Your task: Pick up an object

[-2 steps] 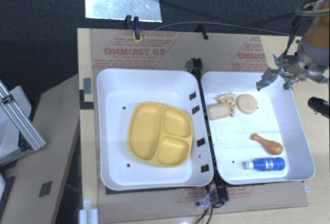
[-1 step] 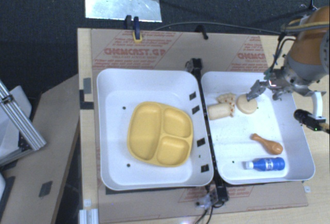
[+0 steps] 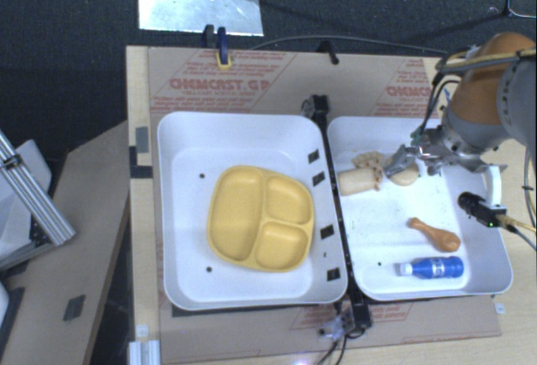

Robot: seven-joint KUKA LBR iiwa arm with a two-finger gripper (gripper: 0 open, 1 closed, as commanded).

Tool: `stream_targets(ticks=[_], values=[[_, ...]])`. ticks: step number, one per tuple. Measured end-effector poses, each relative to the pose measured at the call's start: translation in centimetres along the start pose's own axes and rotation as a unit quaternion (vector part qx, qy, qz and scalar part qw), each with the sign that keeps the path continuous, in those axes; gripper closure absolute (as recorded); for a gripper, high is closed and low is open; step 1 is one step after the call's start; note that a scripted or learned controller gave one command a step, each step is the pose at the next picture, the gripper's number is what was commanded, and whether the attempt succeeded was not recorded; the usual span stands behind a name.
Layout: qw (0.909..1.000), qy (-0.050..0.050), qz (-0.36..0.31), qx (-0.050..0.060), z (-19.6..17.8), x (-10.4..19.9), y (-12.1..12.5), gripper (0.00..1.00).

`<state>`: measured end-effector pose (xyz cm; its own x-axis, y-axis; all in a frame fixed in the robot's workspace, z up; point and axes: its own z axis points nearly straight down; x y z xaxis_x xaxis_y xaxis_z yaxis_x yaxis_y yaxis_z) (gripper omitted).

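Observation:
The right bin (image 3: 499, 258) holds a pale beige roll (image 3: 354, 181) near its left wall. A lumpy beige piece (image 3: 366, 160) lies just behind it, and a rounded beige piece (image 3: 405, 177) sits to its right. Nearer the front are a brown toy drumstick (image 3: 434, 233) and a blue bottle (image 3: 432, 268) lying on its side. My gripper (image 3: 397, 162) hangs low over the back of this bin, right above the rounded beige piece and beside the lumpy one. I see nothing lifted off the bin floor.
A yellow divided plate (image 3: 260, 218) lies in the left bin (image 3: 180, 187). The wall between the two bins (image 3: 331, 204) runs just left of the beige roll. A blue clamp (image 3: 222, 47) grips the bench's back edge.

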<state>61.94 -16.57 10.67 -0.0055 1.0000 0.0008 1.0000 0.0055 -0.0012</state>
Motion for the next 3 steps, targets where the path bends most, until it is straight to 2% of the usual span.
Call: stream_targets(ticks=[1,2,3], values=[[1.0,-0.001,0.0,-0.001,2.2,0.0,0.1,0.0],[1.0,-0.001,-0.001,-0.001,1.0,0.0,0.1,1.0],[1.0,-0.002,0.001,-0.005,-4.9,-1.0,0.6,1.0]])
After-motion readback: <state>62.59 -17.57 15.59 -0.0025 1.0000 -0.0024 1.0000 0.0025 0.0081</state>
